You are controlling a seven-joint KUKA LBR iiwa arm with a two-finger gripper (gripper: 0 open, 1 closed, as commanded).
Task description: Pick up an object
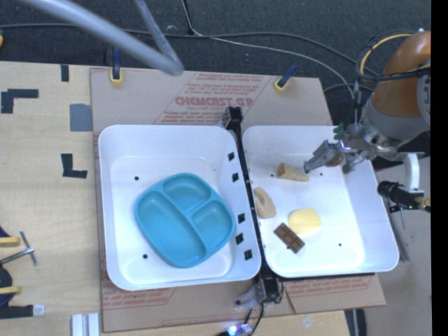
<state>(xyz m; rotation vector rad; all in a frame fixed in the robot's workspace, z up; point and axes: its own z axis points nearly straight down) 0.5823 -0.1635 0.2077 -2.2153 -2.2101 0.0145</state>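
Chocolate bar (288, 237) low in bin, gripper (318, 161) well above

Pale wooden bench (42, 208) bearing a brown printed cardboard sheet (210, 96); two shallow white plastic bins, left (115, 152) and right (364, 208), side by side on it, touching mid-bench.

I'm working in a robotics lab, by the look of it: a pale wooden bench (42, 208) marked with black tape pieces (17, 98) at the frame's left, a printed brown cardboard sheet (210, 100) clamped under two shallow white plastic bins (112, 145), and thin black cables (280, 47) trailing across dark carpet (294, 5) along the top.
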